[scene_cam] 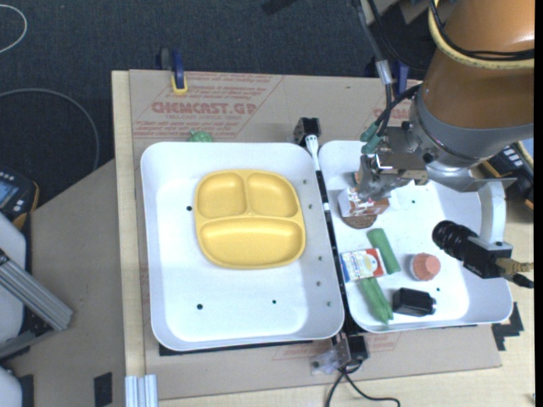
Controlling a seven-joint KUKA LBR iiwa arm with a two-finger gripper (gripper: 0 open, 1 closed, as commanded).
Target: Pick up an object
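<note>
as gripper (367, 200) hangs over brown object (361, 218) in right bin (459, 299) | spread: cannot tell

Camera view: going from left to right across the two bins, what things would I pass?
Yellow divided plate → red-and-white packet → pink round thing.

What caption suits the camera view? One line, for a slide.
Gripper hovers over a brown-and-white object in the right white bin; a yellow three-compartment plastic plate lies in the left white bin.
</note>
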